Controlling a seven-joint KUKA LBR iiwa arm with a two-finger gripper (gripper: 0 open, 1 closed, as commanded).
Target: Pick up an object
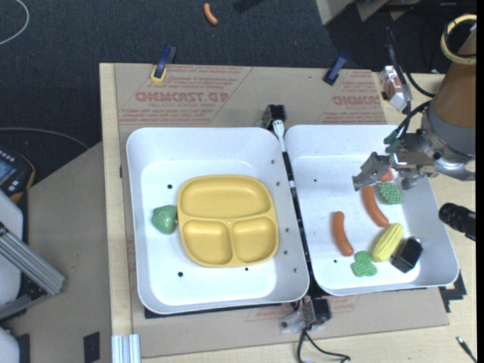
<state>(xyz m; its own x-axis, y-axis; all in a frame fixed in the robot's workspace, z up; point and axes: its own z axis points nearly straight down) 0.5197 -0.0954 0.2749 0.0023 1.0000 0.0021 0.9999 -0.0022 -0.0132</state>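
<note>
My gripper [383, 174] hangs over the upper right part of the right bin [325, 146]. Just beneath it lie a green knobbly piece [392, 193] and an orange sausage [373, 206], whose upper end runs under the gripper. Lower in the same bin are a second orange sausage [342, 233], a yellow corn cob [387, 241], a small green leafy piece [364, 265] and a black block [407, 255]. Nothing can be seen held by the gripper.
The left bin [147, 153] holds a yellow divided plate [227, 219] with a green lump [163, 218] against its left edge. A black divider clip [275, 116] sits between the bins at the back. The right bin's left half is bare white floor.
</note>
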